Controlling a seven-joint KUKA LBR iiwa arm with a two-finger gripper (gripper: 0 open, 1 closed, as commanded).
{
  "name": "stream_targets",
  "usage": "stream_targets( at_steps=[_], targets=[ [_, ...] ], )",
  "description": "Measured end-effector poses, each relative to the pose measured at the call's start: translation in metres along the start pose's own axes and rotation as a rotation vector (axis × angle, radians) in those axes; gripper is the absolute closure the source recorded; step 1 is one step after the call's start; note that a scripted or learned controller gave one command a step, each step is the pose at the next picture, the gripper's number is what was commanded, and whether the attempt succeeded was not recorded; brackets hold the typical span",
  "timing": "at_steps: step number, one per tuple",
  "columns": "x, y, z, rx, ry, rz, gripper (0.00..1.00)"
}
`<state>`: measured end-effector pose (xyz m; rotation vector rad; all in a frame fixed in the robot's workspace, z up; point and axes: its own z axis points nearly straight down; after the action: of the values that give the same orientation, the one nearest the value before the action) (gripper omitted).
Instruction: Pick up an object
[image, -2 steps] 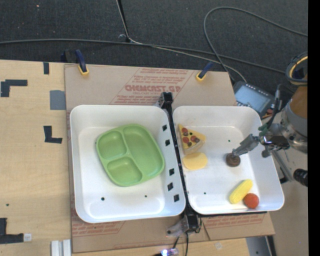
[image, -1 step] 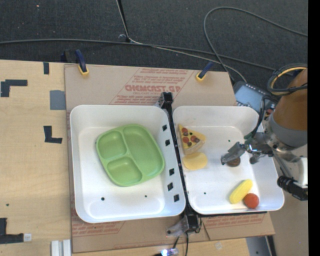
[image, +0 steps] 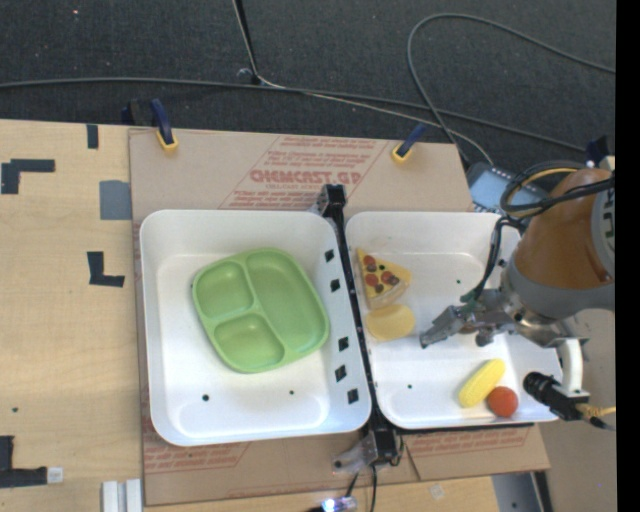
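Note:
In the right bin (image: 430, 415), my gripper (image: 457, 337) hangs low over the middle of the floor. It is open, with only bare white bin floor between its fingers. A toy pizza slice (image: 383, 278) lies by the bin's left wall. Just below it, left of my gripper, is a pale yellow round piece (image: 390, 322). A yellow corn-like piece (image: 480, 383) and a red ball (image: 503, 401) sit close together near the front right corner, below my gripper.
A green divided plate (image: 260, 308) lies in the left bin (image: 160, 300). A black divider strip (image: 345, 310) runs between the two bins. Cables cross the dark floor behind the bench. The arm's orange band (image: 560, 240) rises at the right.

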<state>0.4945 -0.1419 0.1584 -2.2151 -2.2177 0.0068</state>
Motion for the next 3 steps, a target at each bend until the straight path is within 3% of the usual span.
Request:
stream_targets(
  at_steps=[1, 2, 3],
  targets=[
    [-0.001, -0.01, 0.059, 0.0, 0.0, 0.001, 0.0],
    [-0.001, -0.009, 0.046, -0.005, 0.0, 0.0, 1.0],
    [0.0, -0.007, 0.004, -0.01, -0.002, 0.0, 1.0]
  ],
)
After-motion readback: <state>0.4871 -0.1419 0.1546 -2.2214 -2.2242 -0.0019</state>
